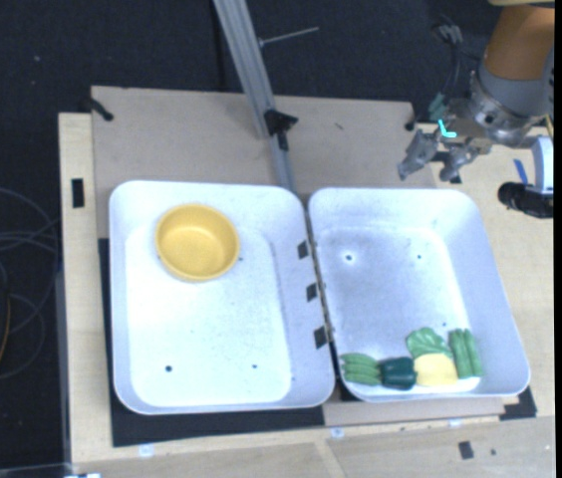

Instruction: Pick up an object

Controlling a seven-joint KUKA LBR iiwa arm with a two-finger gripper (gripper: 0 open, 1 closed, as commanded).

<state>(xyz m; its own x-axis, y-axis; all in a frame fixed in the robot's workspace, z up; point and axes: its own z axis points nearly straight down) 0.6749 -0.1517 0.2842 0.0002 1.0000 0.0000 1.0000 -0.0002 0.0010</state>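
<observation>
Pale wooden bench (361,118) bearing two shallow white bins, no legible writing. Left white bin (211,366): round yellow bowl (197,242) at ten o'clock. Right white bin (401,267): green and yellow toy vegetables (416,361) at five o'clock. Grey two-finger gripper (434,162) beyond its one o'clock rim, fingers parted, gripping nothing.

Light tan tabletop (361,127) carries two shallow white bins side by side, touching at the middle: left bin (211,366), right bin (401,237). Black mat (122,421) shows under the left bin's near edge. A grey metal post (246,53) stands behind them.
</observation>
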